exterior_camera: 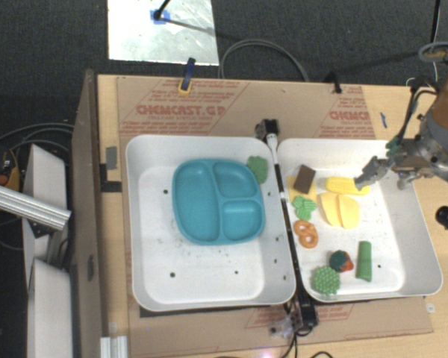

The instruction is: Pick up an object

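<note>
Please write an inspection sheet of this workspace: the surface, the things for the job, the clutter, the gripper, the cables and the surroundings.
Surface: cardboard-covered bench bearing a left bin and a right bin, side by side.
Job's things: in the right bin, a brown block, yellow pieces, a pretzel, a green cylinder, a green bumpy ball.
Clutter: blue divided plate in the left bin; a green leafy toy at its upper right corner.
Gripper: gripper over the right bin's upper part, near the yellow pieces; nothing seen held.
Cables: grey cable looping behind the bench.
Surroundings: dark carpet; silvery sheet on the floor.
</note>
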### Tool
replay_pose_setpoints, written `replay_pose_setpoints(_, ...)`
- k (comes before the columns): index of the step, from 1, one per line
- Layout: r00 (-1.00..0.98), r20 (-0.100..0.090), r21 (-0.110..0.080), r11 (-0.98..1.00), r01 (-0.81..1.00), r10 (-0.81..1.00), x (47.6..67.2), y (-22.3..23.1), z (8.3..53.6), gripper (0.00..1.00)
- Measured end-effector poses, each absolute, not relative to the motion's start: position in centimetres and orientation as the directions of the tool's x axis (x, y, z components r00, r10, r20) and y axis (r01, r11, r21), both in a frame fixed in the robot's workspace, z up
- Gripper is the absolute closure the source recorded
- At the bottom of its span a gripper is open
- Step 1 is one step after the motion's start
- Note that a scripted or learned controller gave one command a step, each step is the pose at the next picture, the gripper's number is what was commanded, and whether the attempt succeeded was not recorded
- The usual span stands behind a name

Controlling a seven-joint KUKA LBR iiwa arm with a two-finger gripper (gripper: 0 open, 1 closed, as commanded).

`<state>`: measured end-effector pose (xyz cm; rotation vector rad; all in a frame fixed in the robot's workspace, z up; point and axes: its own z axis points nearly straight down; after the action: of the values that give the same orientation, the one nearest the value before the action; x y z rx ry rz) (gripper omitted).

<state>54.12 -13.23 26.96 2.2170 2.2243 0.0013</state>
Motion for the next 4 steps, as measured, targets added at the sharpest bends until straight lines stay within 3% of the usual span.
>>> replay_pose_setpoints(1,0.002,0.004,-0.015,-0.002,1.0,1.0,48.2,-13.5,12.4,0.0)
replay_pose_setpoints(2,0.0,0.001,-0.001,0.0,1.0,1.0,48.6,-12.2,8.2,0.0)
replay_pose_setpoints(3,0.001,-0.001,0.005,-0.001,1.0,1.0,48.8,-12.4,9.5,1.0)
replay_pose_setpoints(4,0.001,-0.001,0.004,-0.001,1.0,1.0,48.8,-12.4,9.5,0.0)
